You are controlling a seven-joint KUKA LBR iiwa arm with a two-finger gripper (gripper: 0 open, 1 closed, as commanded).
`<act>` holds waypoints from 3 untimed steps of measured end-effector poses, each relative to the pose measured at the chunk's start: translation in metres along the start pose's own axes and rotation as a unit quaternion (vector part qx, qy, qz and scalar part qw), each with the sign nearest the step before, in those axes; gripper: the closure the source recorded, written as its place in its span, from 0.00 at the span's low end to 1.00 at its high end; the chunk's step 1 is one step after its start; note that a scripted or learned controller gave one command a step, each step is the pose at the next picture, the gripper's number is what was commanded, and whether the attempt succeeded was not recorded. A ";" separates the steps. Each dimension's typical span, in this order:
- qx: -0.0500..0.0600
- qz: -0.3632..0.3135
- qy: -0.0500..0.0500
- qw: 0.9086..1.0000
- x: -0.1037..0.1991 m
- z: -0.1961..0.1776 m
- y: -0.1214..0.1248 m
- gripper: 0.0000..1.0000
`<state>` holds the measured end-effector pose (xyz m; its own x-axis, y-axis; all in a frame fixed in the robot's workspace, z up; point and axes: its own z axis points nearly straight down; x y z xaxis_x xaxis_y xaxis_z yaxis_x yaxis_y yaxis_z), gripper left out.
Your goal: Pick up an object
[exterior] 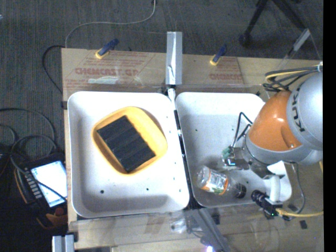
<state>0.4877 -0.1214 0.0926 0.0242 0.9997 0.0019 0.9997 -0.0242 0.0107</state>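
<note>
A clear plastic bottle [214, 180] with an orange-green label and a dark cap lies on its side near the front of the right bin [210, 119]. The arm's orange and grey wrist hangs over the right part of that bin. My gripper [231, 159] reaches down just right of and behind the bottle, its tips hidden under the wrist. A yellow dish [155, 124] holding a black ridged block [126, 143] rests in the left bin [84, 109].
A metal post [174, 56] stands behind the seam between the bins. Two yellow-blue clamps [105, 48] hold the cardboard backing. Cables loop beside the arm at the right edge. A tablet [47, 181] lies on the floor at left.
</note>
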 end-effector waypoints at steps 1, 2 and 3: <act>0.006 -0.040 0.000 0.999 -0.005 -0.038 -0.003 0.00; 0.006 0.085 -0.002 0.996 -0.069 -0.071 0.025 0.00; 0.007 -0.017 0.000 1.000 -0.008 -0.035 -0.001 0.00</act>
<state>0.4860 -0.1292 0.1276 -0.0100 0.9999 0.0012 0.9999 0.0100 -0.0028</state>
